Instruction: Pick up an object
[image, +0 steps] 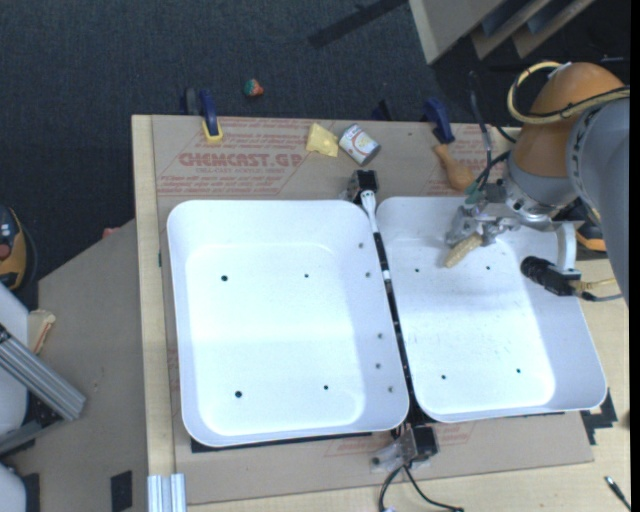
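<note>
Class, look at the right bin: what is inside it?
In the right bin the gripper reaches down with a tan stick-like piece at its tip. Anything beneath the gripper is covered.

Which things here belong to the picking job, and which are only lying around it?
Job:
- two-finger metal gripper, with a tan stick-like object at its tips
- right white bin

Lying about:
- yellow wedge
- small white block
- blue clamps
- left white bin
</note>
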